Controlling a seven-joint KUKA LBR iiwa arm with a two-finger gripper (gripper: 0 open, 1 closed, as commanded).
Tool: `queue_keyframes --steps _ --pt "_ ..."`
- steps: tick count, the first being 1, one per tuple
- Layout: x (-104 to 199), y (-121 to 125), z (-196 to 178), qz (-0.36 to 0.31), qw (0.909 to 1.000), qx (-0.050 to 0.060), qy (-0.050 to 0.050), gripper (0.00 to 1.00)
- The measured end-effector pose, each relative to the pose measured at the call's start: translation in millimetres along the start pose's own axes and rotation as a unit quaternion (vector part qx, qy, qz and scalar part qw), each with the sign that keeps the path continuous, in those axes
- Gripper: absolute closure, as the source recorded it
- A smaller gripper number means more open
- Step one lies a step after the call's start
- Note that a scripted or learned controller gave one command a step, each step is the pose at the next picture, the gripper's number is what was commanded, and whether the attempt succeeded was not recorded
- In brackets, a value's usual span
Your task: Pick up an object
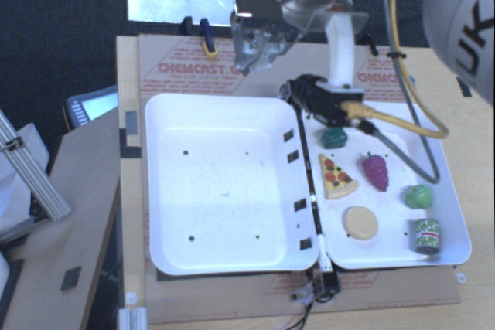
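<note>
The right bin (456,243) holds several small objects. A dark green piece (334,137) lies at its back. In front of it are a pizza slice (337,175) and a purple bunch of grapes (376,171). A green apple (418,196), a tan round disc (360,222) and a small can (426,236) sit nearer the front. My gripper (257,52) hangs high over the back edge of the left bin (155,189), apart from all the objects. Nothing shows beneath it.
A white post with a black block (323,100) and a yellow cable (402,124) hangs over the back of the right bin, close to the dark green piece. A black hinge strip (309,189) divides the bins. Blue and yellow clamps (207,39) stand behind the left bin.
</note>
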State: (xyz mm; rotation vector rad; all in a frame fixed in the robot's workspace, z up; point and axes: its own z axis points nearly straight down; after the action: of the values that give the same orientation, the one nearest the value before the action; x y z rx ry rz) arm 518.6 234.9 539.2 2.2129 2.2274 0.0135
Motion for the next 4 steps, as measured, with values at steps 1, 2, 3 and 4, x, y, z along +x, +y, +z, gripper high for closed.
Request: queue_keyframes --steps 1,2,3,4 --pt "-1 1 4 0.001 1.0 0.003 -0.002 0.0" --pt "0 1 -7 -0.002 1.0 0.002 -0.001 1.0" --pt "0 1 -7 -0.002 1.0 0.002 -0.001 0.0" --pt "0 1 -18 -0.004 1.0 0.001 0.0 1.0"
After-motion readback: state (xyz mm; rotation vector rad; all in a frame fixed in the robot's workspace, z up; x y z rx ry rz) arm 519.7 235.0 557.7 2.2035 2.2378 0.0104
